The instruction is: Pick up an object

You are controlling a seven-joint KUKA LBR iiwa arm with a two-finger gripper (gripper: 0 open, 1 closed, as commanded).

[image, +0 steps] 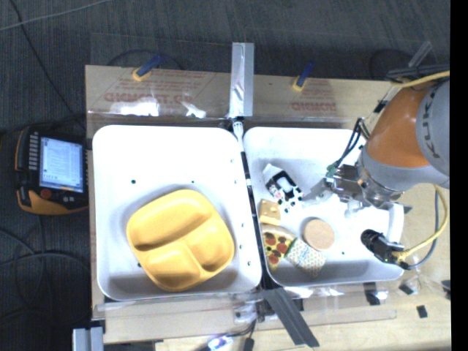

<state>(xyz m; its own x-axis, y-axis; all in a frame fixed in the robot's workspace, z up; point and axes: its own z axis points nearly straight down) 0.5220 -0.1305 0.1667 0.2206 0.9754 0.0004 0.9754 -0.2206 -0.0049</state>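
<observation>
Two shallow white plastic bins sit side by side; the left bin (110,167) holds a glossy yellow three-compartment plate (180,238), long axis running upper-left to lower-right. In the right bin (307,141) we note a round tan cork-like disc (319,233), a black-and-white patterned item (283,186) and a pizza-print piece (276,246). Gripper (349,190) hovers beside the disc; its grasp state we cannot tell.

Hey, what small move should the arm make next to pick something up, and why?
Probably lower straight toward the round cork disc. The end effector sits above the right bin, just up and right of the disc, which lies flat with some bare floor around it. The pizza slice and checkered piece crowd the divider, so they look harder to reach.
</observation>
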